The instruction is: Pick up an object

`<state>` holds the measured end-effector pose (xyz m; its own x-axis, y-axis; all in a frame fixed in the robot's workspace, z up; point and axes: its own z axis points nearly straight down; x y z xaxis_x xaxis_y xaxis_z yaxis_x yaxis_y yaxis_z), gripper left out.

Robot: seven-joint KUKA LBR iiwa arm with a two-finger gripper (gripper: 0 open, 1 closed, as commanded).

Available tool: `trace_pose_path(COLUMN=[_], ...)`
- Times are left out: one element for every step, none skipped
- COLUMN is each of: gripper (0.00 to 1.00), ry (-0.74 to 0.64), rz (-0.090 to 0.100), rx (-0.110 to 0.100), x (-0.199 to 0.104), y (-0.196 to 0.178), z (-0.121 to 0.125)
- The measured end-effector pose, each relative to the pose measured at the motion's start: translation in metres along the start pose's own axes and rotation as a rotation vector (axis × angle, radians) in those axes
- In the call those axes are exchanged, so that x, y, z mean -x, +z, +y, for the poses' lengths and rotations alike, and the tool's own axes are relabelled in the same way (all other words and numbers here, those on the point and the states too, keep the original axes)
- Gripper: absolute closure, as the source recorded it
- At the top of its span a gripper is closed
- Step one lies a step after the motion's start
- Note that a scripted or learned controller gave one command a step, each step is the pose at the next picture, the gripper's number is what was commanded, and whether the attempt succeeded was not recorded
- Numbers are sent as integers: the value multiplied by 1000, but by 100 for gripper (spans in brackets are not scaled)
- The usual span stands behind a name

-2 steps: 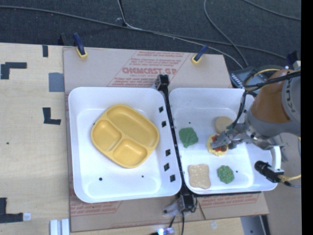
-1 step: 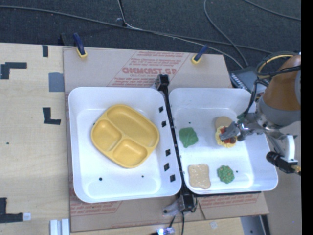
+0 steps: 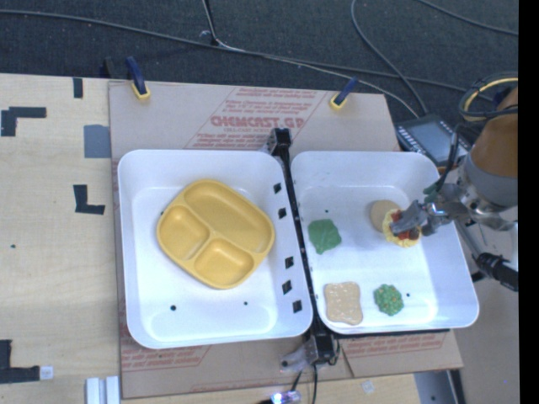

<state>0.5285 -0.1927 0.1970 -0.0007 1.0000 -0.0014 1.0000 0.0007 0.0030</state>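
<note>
The right bin (image 3: 438, 305) holds several food toys. A burger-like piece (image 3: 387, 218) with a tan bun and yellow and red layers lies at its right side. A green leafy piece (image 3: 324, 235) lies left of centre, a tan slice of toast (image 3: 343, 302) at the front, and a green broccoli piece (image 3: 388, 299) beside the toast. My gripper (image 3: 413, 222) reaches in from the right and sits low against the burger's right edge, partly covering it.
The left bin (image 3: 139, 310) holds a yellow divided plate (image 3: 216, 232). A black divider strip (image 3: 289, 225) runs between the bins. Two clamps (image 3: 137, 79) hold the cardboard at the back. Cables lie on the dark floor behind.
</note>
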Motion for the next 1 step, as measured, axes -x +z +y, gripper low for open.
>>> trace_pose_path(gripper=[100], ry=[-1], rz=[-1], rx=[1], x=[0], y=[-51], z=[1])
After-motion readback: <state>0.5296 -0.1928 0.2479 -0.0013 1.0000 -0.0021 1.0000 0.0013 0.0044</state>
